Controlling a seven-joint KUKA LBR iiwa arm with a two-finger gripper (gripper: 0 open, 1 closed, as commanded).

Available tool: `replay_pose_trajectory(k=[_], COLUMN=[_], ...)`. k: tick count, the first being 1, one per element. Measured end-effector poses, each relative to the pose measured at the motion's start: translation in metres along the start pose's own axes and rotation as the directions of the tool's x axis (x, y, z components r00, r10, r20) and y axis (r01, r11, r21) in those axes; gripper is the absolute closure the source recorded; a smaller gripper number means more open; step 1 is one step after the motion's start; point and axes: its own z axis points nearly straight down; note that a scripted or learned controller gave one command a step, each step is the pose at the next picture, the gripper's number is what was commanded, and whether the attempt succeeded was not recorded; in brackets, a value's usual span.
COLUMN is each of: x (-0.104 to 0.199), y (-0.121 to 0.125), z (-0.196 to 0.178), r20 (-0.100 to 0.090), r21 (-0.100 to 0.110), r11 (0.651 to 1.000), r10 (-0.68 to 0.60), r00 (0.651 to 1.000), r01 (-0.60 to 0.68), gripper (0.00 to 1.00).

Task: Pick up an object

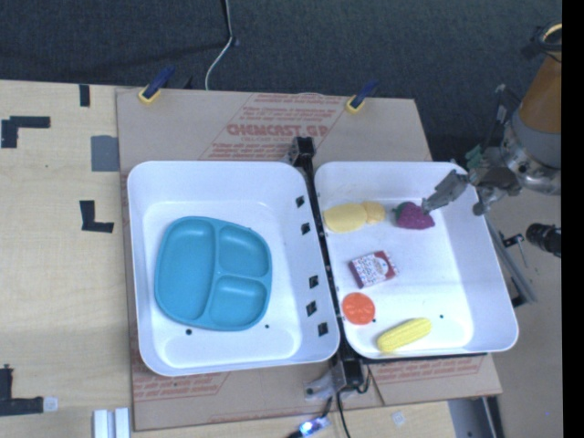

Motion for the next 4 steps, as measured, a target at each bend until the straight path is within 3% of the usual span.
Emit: replay_pose_trajectory(k=[1, 3, 4], x=[0.001, 0.005, 0.005], y=[0.002, -0.005, -0.003], z=[-0.006, 0.128, 0.169], r20=[0.003, 0.000, 0.001], r21=[-0.011, -0.004, -0.015], r11=[1.000, 1.000, 1.000], r10=[-0.003, -0.003, -0.003], r00=[1.000, 1.000, 1.000], r01=[0.003, 0.003, 0.003], gripper=[0.00, 0.00, 0.00])
